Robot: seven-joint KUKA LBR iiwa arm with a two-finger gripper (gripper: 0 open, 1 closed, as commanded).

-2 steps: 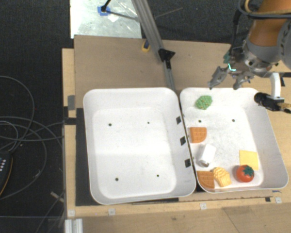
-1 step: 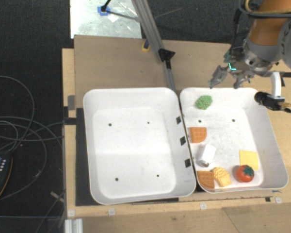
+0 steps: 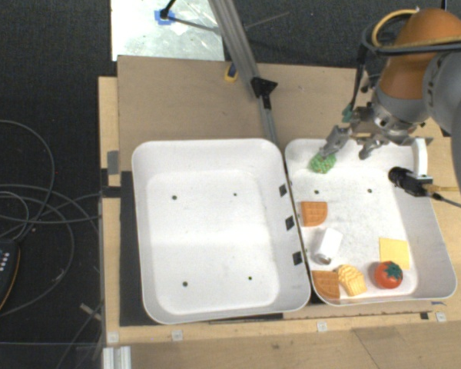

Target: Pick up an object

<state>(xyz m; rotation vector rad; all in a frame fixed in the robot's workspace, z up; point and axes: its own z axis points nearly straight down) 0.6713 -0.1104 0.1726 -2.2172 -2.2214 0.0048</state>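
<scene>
Over right bin (image 3: 438,271), pincer (image 3: 352,144) partly hides green object (image 3: 321,163); grasp unclear.

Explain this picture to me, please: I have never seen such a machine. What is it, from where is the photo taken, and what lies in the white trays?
One camera looks down at a slant on a bench with two shallow white bins. The grey arm with an orange band is a robot arm reaching in from the right. Its gripper hangs over the far end of the right bin, with one finger right at a green toy; I cannot tell whether it grips it. That bin also holds a tomato, a yellow block, a white block and orange pieces. The left bin lies beside it.
</scene>
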